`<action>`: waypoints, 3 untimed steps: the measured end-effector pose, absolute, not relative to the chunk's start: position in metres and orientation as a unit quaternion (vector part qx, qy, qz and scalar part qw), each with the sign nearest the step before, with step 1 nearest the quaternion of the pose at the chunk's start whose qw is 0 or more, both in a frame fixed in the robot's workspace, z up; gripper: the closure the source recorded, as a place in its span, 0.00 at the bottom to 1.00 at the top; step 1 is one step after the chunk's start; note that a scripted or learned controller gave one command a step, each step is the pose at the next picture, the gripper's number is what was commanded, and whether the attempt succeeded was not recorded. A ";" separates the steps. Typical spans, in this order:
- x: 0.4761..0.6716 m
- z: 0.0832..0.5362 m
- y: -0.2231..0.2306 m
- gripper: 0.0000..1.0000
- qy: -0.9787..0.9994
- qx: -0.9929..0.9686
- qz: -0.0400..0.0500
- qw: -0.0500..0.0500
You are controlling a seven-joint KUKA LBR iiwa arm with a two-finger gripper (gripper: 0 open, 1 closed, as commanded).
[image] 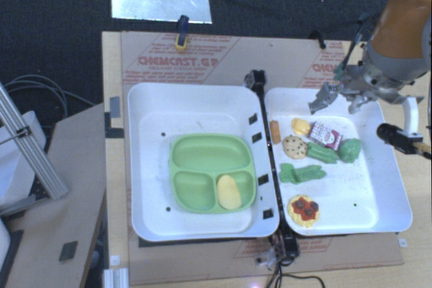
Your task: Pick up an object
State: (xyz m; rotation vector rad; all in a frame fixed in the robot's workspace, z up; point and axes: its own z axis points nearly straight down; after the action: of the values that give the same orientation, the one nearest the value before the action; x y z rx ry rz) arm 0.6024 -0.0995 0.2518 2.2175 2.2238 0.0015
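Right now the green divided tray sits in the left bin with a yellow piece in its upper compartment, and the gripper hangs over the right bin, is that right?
Not quite. In the camera view the yellow piece lies in the lower right compartment of the green divided tray, not the upper one. The tray does sit in the left bin, and the gripper does hang over the right bin.

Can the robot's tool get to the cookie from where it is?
Probably yes. The tool hangs above the far edge of the right bin, and the cookie lies flat with open space above it. A yellow piece and a red packet lie close beside it.
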 end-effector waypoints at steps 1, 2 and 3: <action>0.525 0.167 -0.166 0.00 0.704 0.710 -0.003 -0.003; 0.565 0.083 -0.205 0.00 0.707 0.708 0.002 0.002; 0.624 0.088 -0.206 0.00 0.709 0.705 0.002 0.004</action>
State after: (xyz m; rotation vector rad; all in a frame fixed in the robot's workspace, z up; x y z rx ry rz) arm 0.6236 -0.2065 0.0883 2.2079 2.2223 0.0078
